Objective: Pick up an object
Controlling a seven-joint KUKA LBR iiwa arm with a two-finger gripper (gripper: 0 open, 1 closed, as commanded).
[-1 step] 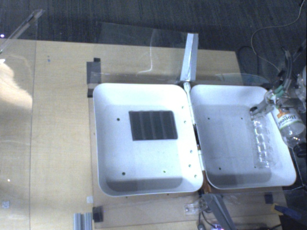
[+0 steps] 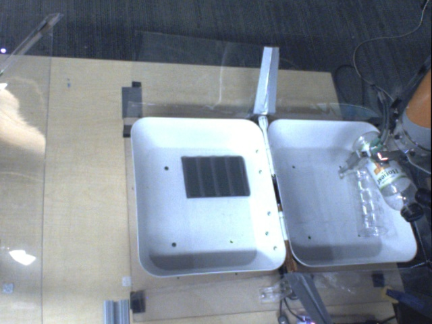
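A wooden bench (image 2: 74, 201) bears two shallow white bins side by side. The left bin (image 2: 152, 248) has a dark ribbed rectangular patch (image 2: 215, 177) on its floor, toward the far side. The right bin (image 2: 307, 248) touches it along a shared edge. A metal bar (image 2: 266, 79) stands at the far end of that seam.

One fixed camera looks down aslant on both white bins (image 2: 202, 130).

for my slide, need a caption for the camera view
Arm reaching into the right bin near a clear bottle; left bin beside it.
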